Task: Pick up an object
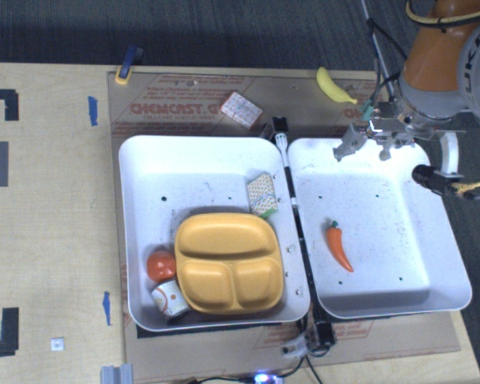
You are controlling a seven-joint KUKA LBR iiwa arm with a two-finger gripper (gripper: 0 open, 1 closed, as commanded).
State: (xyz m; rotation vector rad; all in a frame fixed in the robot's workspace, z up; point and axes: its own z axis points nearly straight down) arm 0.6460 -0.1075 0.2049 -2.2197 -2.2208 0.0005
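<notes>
An orange toy carrot point(338, 246) with a green top lies in the middle of the right bin point(432, 290). My gripper point(364, 149) hangs over the far edge of that bin, well behind the carrot. It is open, with nothing between its fingers. In the left bin point(144, 182) a yellow divided tray point(228, 262) lies upside down. A red tomato point(160, 264) and a small white-and-orange can point(170, 298) sit at the tray's left edge. A patterned packet point(262, 193) rests by the left bin's right wall.
A yellow banana point(334, 86) and a second patterned packet point(240, 109) lie on the brown board behind the bins. A blue clamp point(128, 62) holds the board's far left corner. A black divider point(292, 206) runs between the bins.
</notes>
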